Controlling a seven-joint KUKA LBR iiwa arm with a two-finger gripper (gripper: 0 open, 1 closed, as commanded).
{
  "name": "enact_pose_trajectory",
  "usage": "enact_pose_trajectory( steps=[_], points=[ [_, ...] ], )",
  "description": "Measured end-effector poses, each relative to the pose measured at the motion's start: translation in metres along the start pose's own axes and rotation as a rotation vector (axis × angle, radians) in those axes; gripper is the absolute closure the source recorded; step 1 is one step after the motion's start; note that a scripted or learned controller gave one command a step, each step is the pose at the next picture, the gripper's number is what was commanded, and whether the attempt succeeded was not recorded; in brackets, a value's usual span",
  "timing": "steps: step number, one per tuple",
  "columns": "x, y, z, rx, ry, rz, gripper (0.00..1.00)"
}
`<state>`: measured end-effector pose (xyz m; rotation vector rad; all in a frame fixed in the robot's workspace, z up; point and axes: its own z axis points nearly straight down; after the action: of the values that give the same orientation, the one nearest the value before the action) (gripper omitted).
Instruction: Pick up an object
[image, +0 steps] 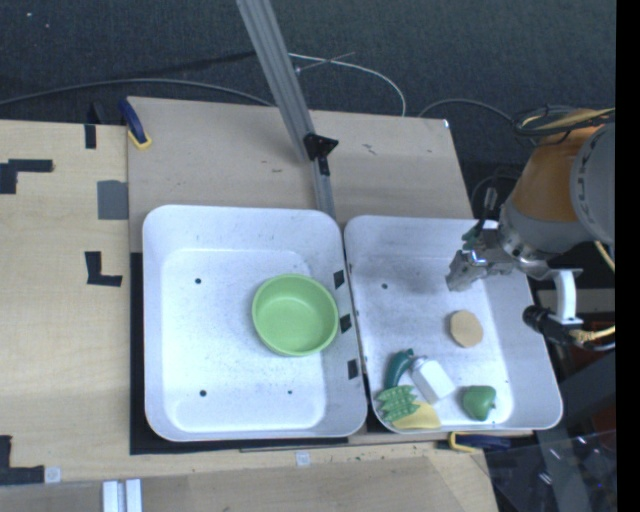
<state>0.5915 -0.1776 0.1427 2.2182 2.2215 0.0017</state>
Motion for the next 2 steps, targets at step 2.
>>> enact_pose_trajectory(
  steps=[2],
  points=[
    [0.009,-0.002,-0.102,-0.001,0.0,0.0,1.0]
  ],
)
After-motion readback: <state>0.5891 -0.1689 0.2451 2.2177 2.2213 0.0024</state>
